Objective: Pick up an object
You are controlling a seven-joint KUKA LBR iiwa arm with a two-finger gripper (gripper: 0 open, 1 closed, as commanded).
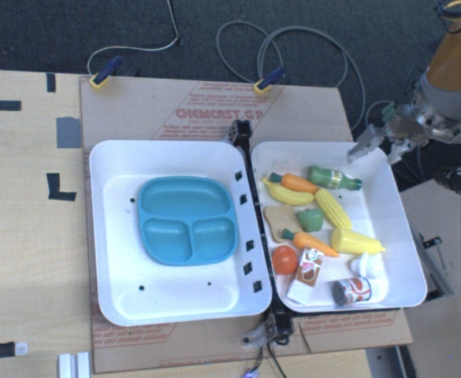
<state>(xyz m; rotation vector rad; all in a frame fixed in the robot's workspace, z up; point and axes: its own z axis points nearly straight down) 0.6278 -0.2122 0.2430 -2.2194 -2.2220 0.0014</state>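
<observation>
The right bin (399, 211) holds several toy foods: a green bottle (334, 179), a banana (288, 194), two carrots (299, 183) (317, 243), a corn cob (332, 209), a green pepper (310, 220), a yellow squash (358, 242), a tomato (284, 259), a tan bread slice (276, 220), a small carton (310, 266) and a can (352, 290). My gripper (378, 148) hovers over this bin's far right corner, just right of the green bottle. Its fingers (362, 146) are spread open with nothing between them.
The left bin (112, 235) carries a blue divided plate (188, 219). A black divider clip (242, 132) sits between the bins at the far edge. Cables (293, 46) loop on the dark floor behind the bench.
</observation>
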